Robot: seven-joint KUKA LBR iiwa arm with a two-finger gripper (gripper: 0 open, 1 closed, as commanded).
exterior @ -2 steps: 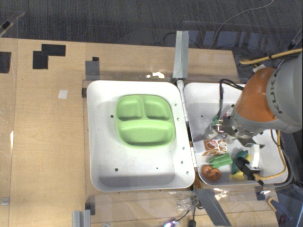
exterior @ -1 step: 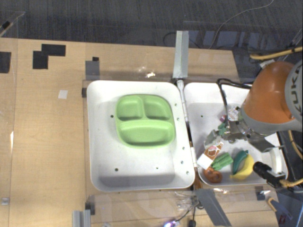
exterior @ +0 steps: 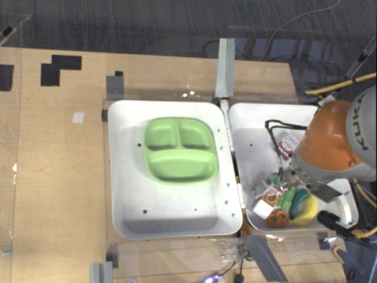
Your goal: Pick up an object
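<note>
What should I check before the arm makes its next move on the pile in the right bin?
1. Gripper over the right bin: ok, it sits low above the pile.
2. Targets in reach: ok, a yellow banana-like toy, a green item, a brown item and a small carton cluster at the near edge.
3. Finger state: cannot tell, the orange wrist band blocks the view.
4. Anything held: cannot tell.
5. Clutter risk: not ok, the items touch one another.
6. Left bin: ok, the green divided tray lies well apart from the arm.

Robot lab — bench [exterior: 53, 158], bins [exterior: 123, 158]
</note>
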